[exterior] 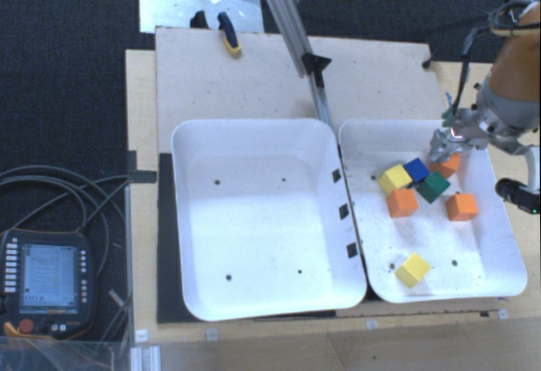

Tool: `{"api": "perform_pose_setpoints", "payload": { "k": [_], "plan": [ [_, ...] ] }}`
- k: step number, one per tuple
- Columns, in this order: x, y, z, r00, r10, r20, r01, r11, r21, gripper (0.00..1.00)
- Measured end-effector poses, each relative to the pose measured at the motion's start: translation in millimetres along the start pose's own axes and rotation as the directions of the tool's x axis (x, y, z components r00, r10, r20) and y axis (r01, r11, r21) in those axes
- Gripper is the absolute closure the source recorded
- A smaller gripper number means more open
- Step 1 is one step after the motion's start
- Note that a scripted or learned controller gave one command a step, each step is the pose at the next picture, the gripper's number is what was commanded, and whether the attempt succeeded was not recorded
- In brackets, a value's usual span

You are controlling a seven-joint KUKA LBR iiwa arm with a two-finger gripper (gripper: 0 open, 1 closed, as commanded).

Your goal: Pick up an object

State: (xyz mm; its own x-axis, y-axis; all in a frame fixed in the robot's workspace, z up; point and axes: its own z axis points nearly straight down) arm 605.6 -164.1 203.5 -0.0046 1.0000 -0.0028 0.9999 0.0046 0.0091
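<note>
At the far left near corner you see a teach pendant [46,280] with black cables [76,188] looping above it. Moving right, 2 shallow white bins sit side by side on the bench. The left bin [190,150] holds no blocks. The right bin [499,276] holds 7 cubes: a yellow cube [394,179], a blue cube [416,169] and a green cube [434,187] clustered together, an orange cube [402,203] just near of them, another orange cube [461,206] to the right, a lone yellow cube [413,270] near the front, and a small orange cube [449,164] at the far side. The gripper [446,148] sits right over that small orange cube; you cannot tell how the claw stands.
</note>
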Motion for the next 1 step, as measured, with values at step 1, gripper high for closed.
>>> {"api": "perform_pose_setpoints", "payload": {
  "k": [1],
  "plan": [
    [5.4, 2.9, -63.9, 1.000, -0.001, 0.000, 0.001, 1.000, 0.000, 1.00]
  ]
}}
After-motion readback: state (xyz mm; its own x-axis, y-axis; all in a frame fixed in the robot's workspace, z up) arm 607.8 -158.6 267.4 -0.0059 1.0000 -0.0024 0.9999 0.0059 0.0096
